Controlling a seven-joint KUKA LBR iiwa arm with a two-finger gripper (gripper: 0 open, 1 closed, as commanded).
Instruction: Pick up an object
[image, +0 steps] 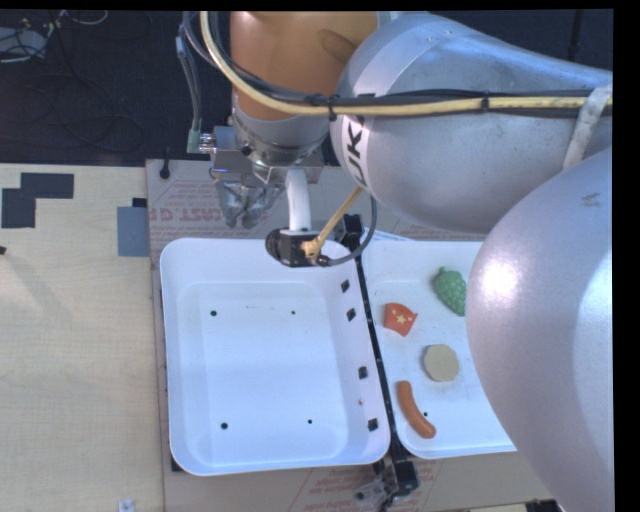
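My gripper (243, 207) hangs over the bench just behind the back rim of the left bin (186, 400), near its far middle, and nothing shows in it. The objects all lie in the right bin (470, 443): a green bumpy piece (451, 290) at the back, a red wedge with a yellow star (400, 318) near the divider, a round beige disc (440, 363), and an orange-red sausage (415, 409) toward the front. The gripper is well to the left of and behind all of them.
The arm's large grey body (540, 300) covers the right part of the right bin. A row of black clips (362, 372) runs along the seam between the bins. Grey and dark patches (131, 229) mark the pale bench to the left.
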